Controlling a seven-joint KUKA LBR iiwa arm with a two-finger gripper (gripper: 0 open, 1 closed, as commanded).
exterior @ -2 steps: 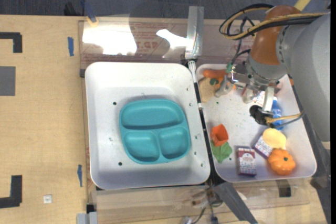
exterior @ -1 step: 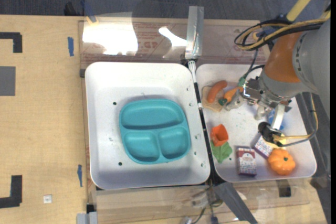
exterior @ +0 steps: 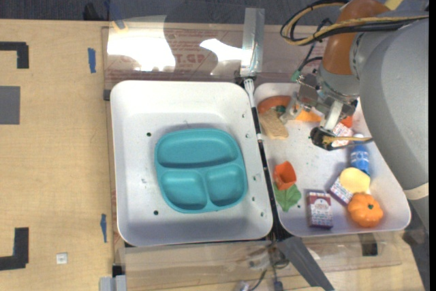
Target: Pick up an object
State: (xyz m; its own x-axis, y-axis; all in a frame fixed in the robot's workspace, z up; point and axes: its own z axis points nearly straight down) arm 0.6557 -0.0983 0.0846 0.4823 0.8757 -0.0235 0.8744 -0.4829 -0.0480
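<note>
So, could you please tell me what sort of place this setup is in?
Probably a robotics lab's grasping test bench. A grey robot arm reaches over two white bins: one holds a teal divided plate, the other toy items such as a small pumpkin. Tape marks dot the wooden bench.

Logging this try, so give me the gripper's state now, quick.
Gripper: low over the far end of the right bin, beside toy food; open or shut cannot be told.
</note>
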